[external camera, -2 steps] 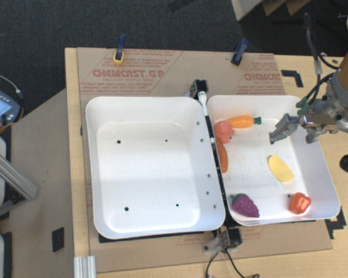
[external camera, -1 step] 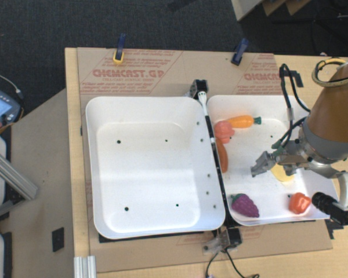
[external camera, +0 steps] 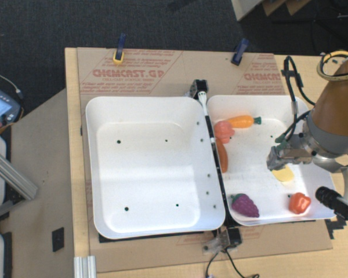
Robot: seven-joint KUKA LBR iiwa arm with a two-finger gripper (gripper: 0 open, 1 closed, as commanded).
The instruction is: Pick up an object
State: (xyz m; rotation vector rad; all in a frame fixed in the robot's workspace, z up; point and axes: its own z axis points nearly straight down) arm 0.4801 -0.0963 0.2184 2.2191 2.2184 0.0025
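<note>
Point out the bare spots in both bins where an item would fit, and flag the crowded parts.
The left white bin has bare floor throughout. In the right white bin, a free patch sits centrally, between the orange sausage-shaped toy by the divider and the gripper. It is crowded around the pale yellow piece, red pepper toy and purple grape bunch.

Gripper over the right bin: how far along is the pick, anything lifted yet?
Done: the arm's gripper has reached into the right white bin, just above the pale yellow toy piece. In hand: nothing I can confirm. Left: grasp and lift; the orange toy carrot, purple toy grapes and red toy pepper all lie on the bin floor.
</note>
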